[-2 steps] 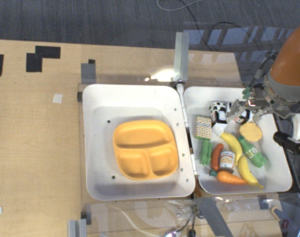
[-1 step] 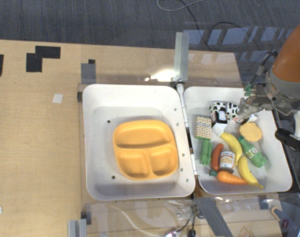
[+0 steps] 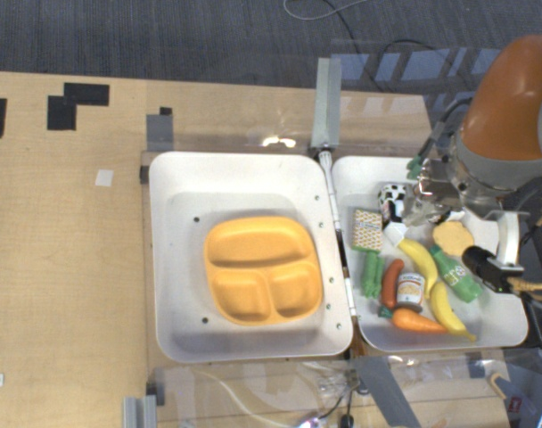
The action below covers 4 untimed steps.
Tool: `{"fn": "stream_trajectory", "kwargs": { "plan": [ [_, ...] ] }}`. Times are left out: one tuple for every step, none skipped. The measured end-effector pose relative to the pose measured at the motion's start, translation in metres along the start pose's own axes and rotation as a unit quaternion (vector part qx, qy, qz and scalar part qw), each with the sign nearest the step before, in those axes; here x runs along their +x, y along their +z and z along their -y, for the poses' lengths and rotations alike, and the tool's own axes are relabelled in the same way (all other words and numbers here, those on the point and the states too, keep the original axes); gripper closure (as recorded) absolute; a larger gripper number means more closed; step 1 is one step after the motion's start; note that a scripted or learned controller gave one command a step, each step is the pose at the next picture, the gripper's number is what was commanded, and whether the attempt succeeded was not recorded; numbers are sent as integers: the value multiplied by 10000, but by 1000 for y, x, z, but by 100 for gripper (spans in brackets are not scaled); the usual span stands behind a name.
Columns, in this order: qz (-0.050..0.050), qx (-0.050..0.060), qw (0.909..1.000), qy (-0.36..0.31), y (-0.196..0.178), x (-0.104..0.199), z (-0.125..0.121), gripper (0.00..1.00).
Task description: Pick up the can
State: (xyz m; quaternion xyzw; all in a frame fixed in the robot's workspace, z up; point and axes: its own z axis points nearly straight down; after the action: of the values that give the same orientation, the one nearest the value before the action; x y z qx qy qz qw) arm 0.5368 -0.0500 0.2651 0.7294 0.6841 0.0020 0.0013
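Over the right bin (image 3: 513,328), at its back half, the gripper (image 3: 424,201) hangs from the grey arm with the orange band (image 3: 512,96), low among the toys. Can't tell whether it is open or closed; the wrist body and glare hide that end. Nothing visibly held.

The can (image 3: 411,291) sits toward the front of the same bin, upright, label facing the camera. It's wedged in: sausage (image 3: 392,283) just beside it on the left, a banana (image 3: 419,259) touching or nearly touching its top right, a carrot (image 3: 418,321) lying across right below it. A second banana (image 3: 449,310) runs along its right side. That crowding looks like loose clutter, so the can likely stands only because its neighbours prop it.

Gripper is apart from the can, closer to the black-and-white spotted toy (image 3: 392,197) and the round tan biscuit (image 3: 452,236). A green bottle (image 3: 455,276) lies between biscuit and second banana.

The left bin (image 3: 164,266) carries a yellow divided plate (image 3: 262,267), well apart from everything else.

My read: the pick isn't made yet. The gripper would need to come toward the bin's front and drop straight down; the tight neighbours leave little room, so nudging the banana or sausage is the risk.
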Motion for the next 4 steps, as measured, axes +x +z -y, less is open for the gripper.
{"fn": "stream_trajectory", "kwargs": {
  "plan": [
    [-2, 7, 9939, -1103, 4, 45, 43, 100],
    [3, -5, 9499, -3125, 47, 32, 51, 100],
    [6, -22, 8954, -4453, -32, 80, 53, 100],
    [6, -7, 8964, -4433, 14, 28, 43, 100]
  ]
}}
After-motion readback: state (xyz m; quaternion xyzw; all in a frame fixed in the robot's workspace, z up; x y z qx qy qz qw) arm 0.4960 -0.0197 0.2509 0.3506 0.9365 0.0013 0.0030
